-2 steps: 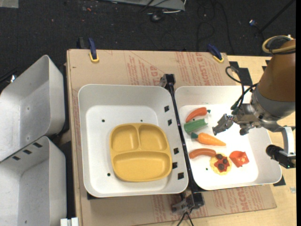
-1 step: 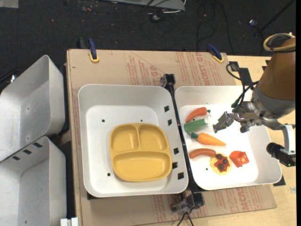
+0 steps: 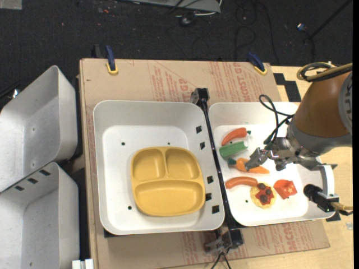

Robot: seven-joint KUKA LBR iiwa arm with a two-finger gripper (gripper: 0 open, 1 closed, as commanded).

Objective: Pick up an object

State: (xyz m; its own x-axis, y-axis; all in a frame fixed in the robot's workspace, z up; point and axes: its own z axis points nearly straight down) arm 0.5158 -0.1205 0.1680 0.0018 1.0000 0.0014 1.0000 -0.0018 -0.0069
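While the arm (image 3: pixel 322 114) reaches in from 3 o'clock, its gripper (image 3: pixel 255 160) hangs low over the right bin (image 3: pixel 291 213), with dark fingers spread apart and nothing between them. Just at the fingertips, toward 8 o'clock, lies a small orange carrot-like piece (image 3: pixel 242 163); whether they touch it I cannot tell.

Toy foods are scattered in that bin. At 10 o'clock from the gripper sits a green piece (image 3: pixel 233 149) with a pale end, and beyond it, at 11 o'clock, an orange-red chili-shaped piece (image 3: pixel 234 134). At 7 o'clock from the gripper lies a red-orange sausage (image 3: pixel 241 181), curved and flat on the floor. At 5 o'clock rests a round yellow pizza-like piece (image 3: pixel 263 195) with dark and red toppings, and just beside it at 3 o'clock, a red chunk (image 3: pixel 285 188).

Left bin (image 3: pixel 106 150), at 9 o'clock across the black divider (image 3: pixel 212 150), holds 1 yellow tray (image 3: pixel 167 180) with 3 compartments, lying flat near its centre.
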